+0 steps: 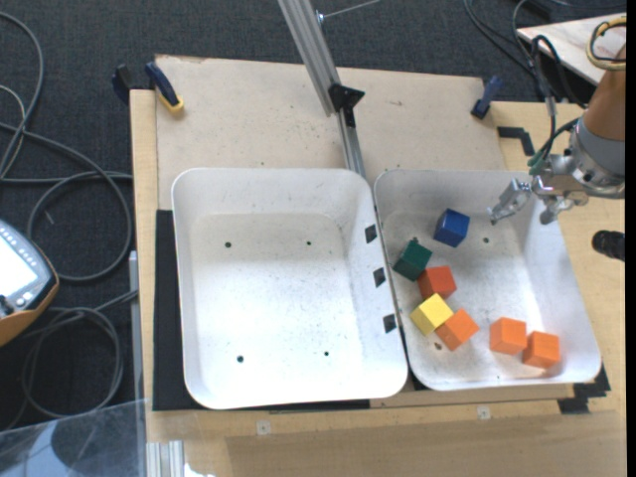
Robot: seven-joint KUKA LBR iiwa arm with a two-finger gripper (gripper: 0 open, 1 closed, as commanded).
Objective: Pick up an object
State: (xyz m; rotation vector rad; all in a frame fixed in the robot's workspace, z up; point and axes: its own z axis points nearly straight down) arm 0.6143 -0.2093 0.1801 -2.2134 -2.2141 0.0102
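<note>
Starting at the near edge, the wooden tabletop is cut off by the bottom of the frame, and a pale see-through sheet at the lower left corner is too faint to identify. Just beyond it sit the two white bins side by side: the left bin shows only dark specks and a few small holes, while the right bin holds all the blocks. Nearest in that bin are two orange blocks, touching each other at its near right. To their left a yellow block touches another orange block, with a red-orange block just behind them and a dark green block pressed against the bin's left wall. Farther back a blue block stands apart from the rest. Beyond and to the right of it, the claw hangs over the bin's far right part with its two metal fingers spread wide and nothing between them. The arm behind it is cut off by the right edge, so only its wrist is visible.
</note>
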